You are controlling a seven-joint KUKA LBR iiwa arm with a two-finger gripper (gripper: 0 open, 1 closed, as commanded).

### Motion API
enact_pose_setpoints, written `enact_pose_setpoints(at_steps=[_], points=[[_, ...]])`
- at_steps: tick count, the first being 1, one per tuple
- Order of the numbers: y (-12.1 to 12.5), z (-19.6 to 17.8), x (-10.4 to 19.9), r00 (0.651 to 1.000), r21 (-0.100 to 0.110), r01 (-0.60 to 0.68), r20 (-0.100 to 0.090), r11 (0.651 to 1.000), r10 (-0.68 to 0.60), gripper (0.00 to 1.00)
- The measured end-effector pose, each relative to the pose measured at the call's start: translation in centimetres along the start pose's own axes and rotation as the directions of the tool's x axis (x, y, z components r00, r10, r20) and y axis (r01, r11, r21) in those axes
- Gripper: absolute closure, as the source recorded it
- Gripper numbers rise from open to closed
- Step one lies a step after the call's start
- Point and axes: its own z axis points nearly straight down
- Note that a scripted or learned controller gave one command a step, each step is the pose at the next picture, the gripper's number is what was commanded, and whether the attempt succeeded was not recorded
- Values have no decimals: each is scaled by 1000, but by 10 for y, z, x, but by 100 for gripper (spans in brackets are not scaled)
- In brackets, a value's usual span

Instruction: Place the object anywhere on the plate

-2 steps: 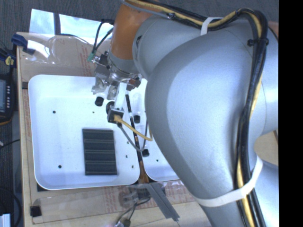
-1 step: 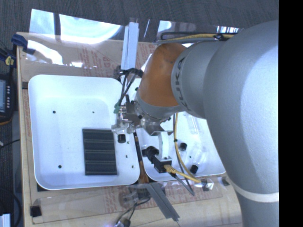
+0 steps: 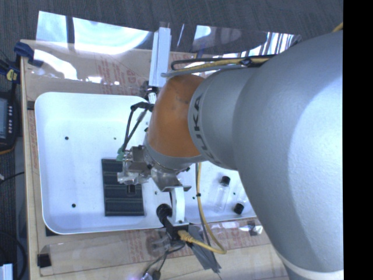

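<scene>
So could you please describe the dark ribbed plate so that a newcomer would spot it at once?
Find the left white bin. In its lower right part, beneath the gripper, lies the plate: a dark rectangular slab with ridges, the one dark slab on the white floor.

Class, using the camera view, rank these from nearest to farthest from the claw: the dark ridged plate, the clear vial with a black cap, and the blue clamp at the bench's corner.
1. Dark ridged plate: in the left bin, directly beneath the claw.
2. Clear vial: in the right bin, past the wrist.
3. Blue clamp: far upper-left corner of the bench.
</scene>
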Motion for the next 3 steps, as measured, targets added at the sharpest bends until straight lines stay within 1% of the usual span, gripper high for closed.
enact_pose_setpoints(at_steps=[1,2,3], points=[[20,98,72,801,-1,-598,-6,801,598,100],[26,-57,12,955,-4,-296,-4,955,296,100],[-12,-64,128,996,-2,-90,-1,996,90,100]])
